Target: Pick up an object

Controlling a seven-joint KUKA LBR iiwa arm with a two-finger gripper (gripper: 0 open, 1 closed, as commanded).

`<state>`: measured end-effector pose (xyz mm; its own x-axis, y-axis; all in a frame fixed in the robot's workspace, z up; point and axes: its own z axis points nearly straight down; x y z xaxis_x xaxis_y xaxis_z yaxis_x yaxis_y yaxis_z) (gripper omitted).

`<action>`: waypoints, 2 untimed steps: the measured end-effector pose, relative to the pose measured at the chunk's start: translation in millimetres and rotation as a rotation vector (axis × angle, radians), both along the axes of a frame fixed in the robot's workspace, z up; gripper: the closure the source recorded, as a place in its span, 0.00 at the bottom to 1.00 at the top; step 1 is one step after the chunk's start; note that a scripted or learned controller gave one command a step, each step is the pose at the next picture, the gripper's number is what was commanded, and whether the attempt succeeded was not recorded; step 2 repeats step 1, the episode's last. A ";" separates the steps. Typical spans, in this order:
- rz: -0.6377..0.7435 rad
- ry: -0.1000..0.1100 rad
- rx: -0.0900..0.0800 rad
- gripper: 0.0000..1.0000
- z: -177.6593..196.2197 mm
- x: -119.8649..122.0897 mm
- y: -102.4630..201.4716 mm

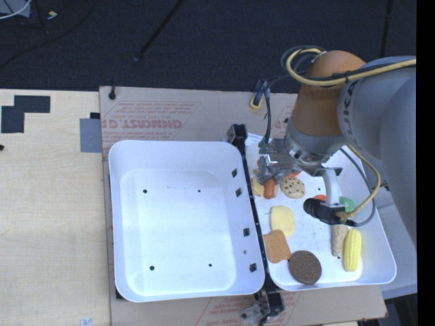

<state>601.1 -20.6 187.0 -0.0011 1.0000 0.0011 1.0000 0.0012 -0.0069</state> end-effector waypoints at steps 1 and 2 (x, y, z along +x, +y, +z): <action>0.004 -0.007 -0.001 1.00 0.3 44.3 72.2; 0.004 -0.007 -0.001 1.00 0.3 44.3 72.2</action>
